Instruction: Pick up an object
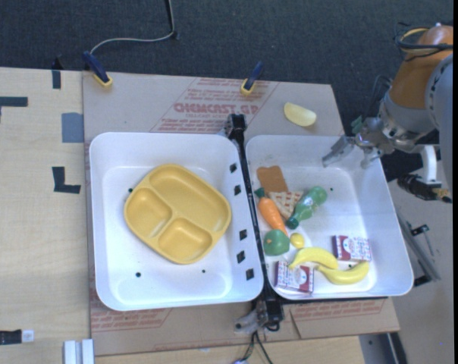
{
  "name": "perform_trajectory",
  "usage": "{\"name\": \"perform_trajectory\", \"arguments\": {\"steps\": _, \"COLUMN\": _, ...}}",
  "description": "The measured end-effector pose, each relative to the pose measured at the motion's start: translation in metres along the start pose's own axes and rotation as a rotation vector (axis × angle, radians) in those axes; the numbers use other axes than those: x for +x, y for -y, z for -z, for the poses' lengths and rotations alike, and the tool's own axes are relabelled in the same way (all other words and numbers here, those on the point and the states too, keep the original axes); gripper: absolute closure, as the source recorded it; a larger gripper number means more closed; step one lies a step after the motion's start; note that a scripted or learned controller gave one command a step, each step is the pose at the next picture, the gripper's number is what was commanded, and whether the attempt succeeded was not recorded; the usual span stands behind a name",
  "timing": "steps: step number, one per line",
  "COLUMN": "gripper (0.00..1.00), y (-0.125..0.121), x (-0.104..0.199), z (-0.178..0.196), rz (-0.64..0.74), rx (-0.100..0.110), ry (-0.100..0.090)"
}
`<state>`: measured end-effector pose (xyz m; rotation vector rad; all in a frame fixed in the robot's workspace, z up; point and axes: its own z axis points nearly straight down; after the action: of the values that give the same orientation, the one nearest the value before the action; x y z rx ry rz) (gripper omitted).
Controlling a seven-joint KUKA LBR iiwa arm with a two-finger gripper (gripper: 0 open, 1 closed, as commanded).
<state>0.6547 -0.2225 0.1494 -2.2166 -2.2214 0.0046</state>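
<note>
The right bin [381, 203] holds a cluster of toy food. A banana [331, 266] lies along its near side, with a small red-and-white carton [351, 248] just beyond it and another carton [294, 277] at its left end. A green round fruit [275, 242] and a small yellow ball [296, 240] sit left of the banana. Farther back are an orange carrot [271, 212], a green bottle [307, 205] lying tilted, a waffle-patterned piece [287, 200] and a brown slice [271, 177].

The end effector [352, 147] hovers over the bin's far right corner, well apart from all of these; its fingers [335, 153] look spread and hold nothing. The grey arm [422, 97] with its orange band enters from the right.

The left bin [100, 203] contains a yellow compartment tray [177, 213]. Beyond the right bin, on the cardboard sheet [199, 108] over the tabletop [32, 203], rests a pale yellow piece [299, 114]. Two clamps [98, 68] grip the cardboard's far edge.
</note>
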Motion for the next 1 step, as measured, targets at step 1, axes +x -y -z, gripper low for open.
{"name": "perform_trajectory", "arguments": {"steps": 1, "gripper": 0.00, "y": -0.0152, "x": 0.1081, "z": -0.0634, "rz": 0.001, "rx": -0.007, "ry": 0.000}}
